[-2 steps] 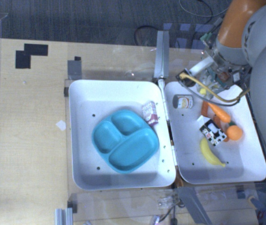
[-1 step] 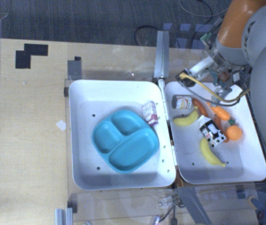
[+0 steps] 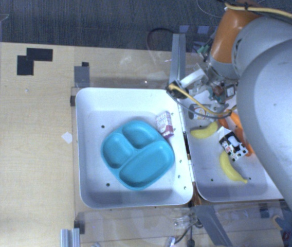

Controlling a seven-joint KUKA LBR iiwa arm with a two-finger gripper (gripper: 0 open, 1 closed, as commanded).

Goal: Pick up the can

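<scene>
we saw a blue plate [image 3: 138,155] in a white bin [image 3: 92,138], 2 yellow bananas [image 3: 232,169], a red-and-white can [image 3: 165,124], and a grey arm [image 3: 279,86] banded orange.

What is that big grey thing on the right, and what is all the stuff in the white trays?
The big grey thing is a robot arm with an orange band near its wrist. A computer program moves it. The picture comes from one camera fixed above the bench, looking down at a slant, and the arm reaches in from the right.

On the bench sit two shallow white trays, called bins. The left bin holds a blue plate with three sections. Next to the plate, by the bin's right wall, lies a small can on its side. That is what the robot should pick up.

The right bin holds two yellow bananas, a small black and white thing and something orange. The arm's gripper end hangs over this bin, among wires. I can't tell what its hand is doing.
</scene>
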